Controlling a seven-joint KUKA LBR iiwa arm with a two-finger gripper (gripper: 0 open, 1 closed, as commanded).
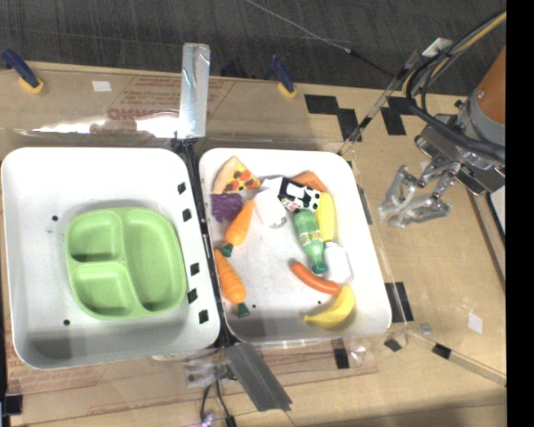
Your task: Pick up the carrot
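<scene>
Looking at the right bin (367,238), you find the carrot (230,279) near its left wall, lying flat, its green end toward the front. A second carrot (239,223) lies just behind it. It seems a light, stiff plastic toy, probably smooth and tapered, so take it across the thick middle. The gripper (416,199) hangs outside the bin, holding nothing; its state I cannot tell.

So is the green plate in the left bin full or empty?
Empty: the green plate shows bare green in all compartments; the toys lie in the right bin.
</scene>
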